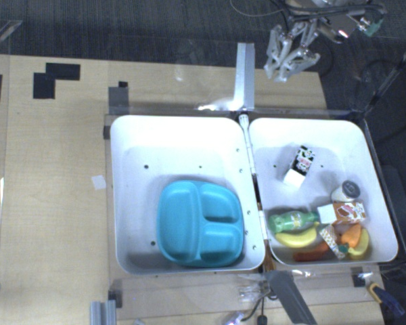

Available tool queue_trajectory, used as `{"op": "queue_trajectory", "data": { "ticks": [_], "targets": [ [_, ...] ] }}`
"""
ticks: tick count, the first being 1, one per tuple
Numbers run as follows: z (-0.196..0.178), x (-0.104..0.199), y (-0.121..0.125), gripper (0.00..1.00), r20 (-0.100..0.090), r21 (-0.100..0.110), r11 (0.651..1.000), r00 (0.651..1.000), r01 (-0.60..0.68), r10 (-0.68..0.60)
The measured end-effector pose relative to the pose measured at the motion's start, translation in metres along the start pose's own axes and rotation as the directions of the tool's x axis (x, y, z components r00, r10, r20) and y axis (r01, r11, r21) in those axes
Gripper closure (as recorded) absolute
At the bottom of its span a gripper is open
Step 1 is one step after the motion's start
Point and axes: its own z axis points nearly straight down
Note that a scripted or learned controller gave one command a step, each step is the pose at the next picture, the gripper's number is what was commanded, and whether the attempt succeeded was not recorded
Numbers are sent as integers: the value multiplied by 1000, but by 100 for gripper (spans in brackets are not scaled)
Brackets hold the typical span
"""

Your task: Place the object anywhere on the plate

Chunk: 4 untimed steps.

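The plate (201, 224), blue and compartmented, lies bare in the left bin (132, 175). The objects (banana (296, 237) included) sit right of the plate. The gripper (291, 54) hangs beyond it, fingers apart, gripping nothing. Transfer not yet begun.

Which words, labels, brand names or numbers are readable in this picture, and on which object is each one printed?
No text here can be read.
Black-and-white carton in the right bin: printed pattern, too blurred to read.
Green bottle: label too small to read.
Orange-and-white packet: print blurred, unreadable.
Blue plate in the left bin: no markings visible.
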Motion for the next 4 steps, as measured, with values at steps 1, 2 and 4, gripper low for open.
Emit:
{"op": "queue_trajectory", "data": {
  "ticks": [1,2,4],
  "targets": [
    [103,-27,67,100,-4,-6,995,995,97,-97],
    [182,31,126,100,-5,-8,969,969,248,-248],
    [169,28,126,100,3,-1,969,969,246,-246]
  ]
}}
